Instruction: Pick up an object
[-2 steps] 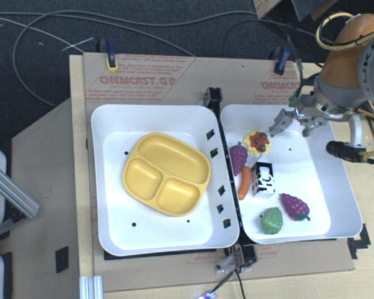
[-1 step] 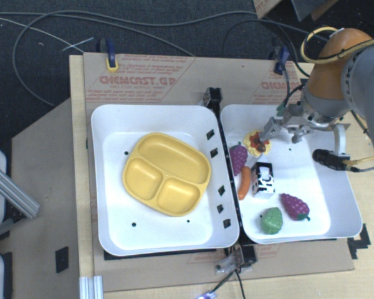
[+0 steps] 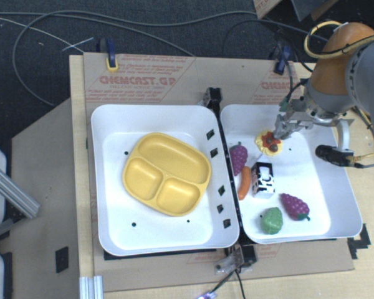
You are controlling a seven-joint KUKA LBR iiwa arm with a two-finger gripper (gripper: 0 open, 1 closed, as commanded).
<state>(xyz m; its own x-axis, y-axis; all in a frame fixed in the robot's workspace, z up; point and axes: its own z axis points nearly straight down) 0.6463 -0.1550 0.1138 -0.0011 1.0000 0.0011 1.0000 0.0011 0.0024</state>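
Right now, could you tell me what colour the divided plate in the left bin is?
The divided plate is plain yellow, seen clearly in the camera view.

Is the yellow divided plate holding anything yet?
Empty. The yellow plate in the left bin shows three bare compartments; the toys lie in the right bin.

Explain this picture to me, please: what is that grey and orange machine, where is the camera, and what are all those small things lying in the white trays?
The camera looks down at a slant on a bench. The machine is a robot arm reaching in from the right; its gripper hangs over the right bin, just above a small yellow and red toy. I cannot tell whether it holds it. That bin also contains two purple grape bunches, an orange carrot, a black and white block and a green toy. The left bin holds a yellow divided plate.
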